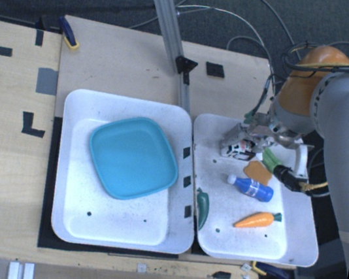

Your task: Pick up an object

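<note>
In the right-hand bin (295,252) I count five loose objects. One black-and-white toy (233,150), small and patchy like a cow figure, lies near the bin's rear, directly under the gripper (248,141). One tan, flat piece (260,172) lies just beside it toward the front. One blue bottle (252,188) with a white cap lies on its side near the bin's middle. One orange carrot (256,220) with a green tip lies near the front, its tip pointing right. One dark green pepper-like object (202,206) lies against the bin's left wall.

The gripper sits low over the black-and-white toy and appears to touch it. I cannot tell how wide the jaws stand, nor whether the toy sits between them.

The left-hand bin (70,151) contains one teal square plate (133,157), lying flat and rotated slightly. The two bins touch along their shared edge. The grey arm (343,124) with its orange band (311,75) enters from the right.
</note>
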Robot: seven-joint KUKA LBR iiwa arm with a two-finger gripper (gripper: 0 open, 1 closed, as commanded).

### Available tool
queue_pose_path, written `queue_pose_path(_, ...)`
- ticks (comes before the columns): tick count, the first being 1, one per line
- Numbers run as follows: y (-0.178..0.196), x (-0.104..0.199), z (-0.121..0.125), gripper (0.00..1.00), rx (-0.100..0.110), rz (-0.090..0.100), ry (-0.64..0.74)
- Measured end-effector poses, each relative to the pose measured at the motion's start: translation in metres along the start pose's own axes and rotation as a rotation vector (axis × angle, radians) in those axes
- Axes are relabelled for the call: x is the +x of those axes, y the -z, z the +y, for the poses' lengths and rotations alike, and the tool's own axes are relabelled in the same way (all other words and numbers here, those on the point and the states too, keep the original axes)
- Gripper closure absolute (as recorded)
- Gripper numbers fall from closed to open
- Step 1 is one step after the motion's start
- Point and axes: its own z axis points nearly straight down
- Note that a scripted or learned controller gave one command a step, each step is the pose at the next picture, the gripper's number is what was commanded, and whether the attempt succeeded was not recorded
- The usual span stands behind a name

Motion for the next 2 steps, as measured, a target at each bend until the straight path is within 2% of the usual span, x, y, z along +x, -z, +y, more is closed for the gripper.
queue_pose_path(1, 0.010, 0.001, 0.000, 1.00, 0.000, 0.001, 0.001)
queue_pose_path(2, 0.059, 0.009, 0.008, 1.00, 0.005, 0.002, 0.000)
